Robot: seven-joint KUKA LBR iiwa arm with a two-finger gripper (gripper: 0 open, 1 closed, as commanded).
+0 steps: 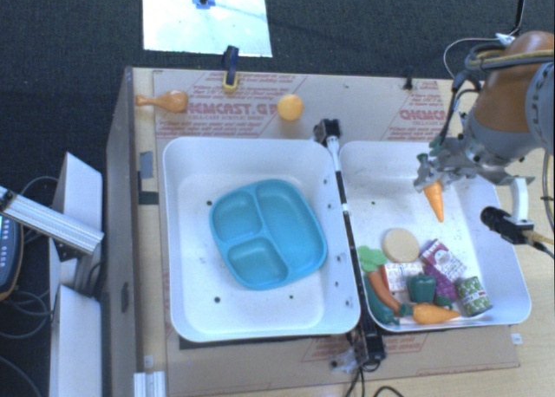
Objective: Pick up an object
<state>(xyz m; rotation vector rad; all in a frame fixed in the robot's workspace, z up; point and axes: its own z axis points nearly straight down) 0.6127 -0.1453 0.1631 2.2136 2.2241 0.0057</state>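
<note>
We note the heap of toy groceries [422, 287] at the right white plastic bin's [381, 170] near edge. Above the bin's middle, the two-finger gripper [436, 174] pinches an orange plastic carrot [434, 200], which hangs directly beneath, long axis vertical, tip down.

The brown cardboard sheet [251, 109] under the two white bins has red print on it. At 12 o'clock, above the left bin [186, 161], the red letters look like "CHEMCAST", with smaller words below that are too small to read. At 1 o'clock, near the right bin [368, 161], the same red word sits tilted. The small purple carton [442, 261] at 4 o'clock has a label, but it is too blurry to read.
</note>
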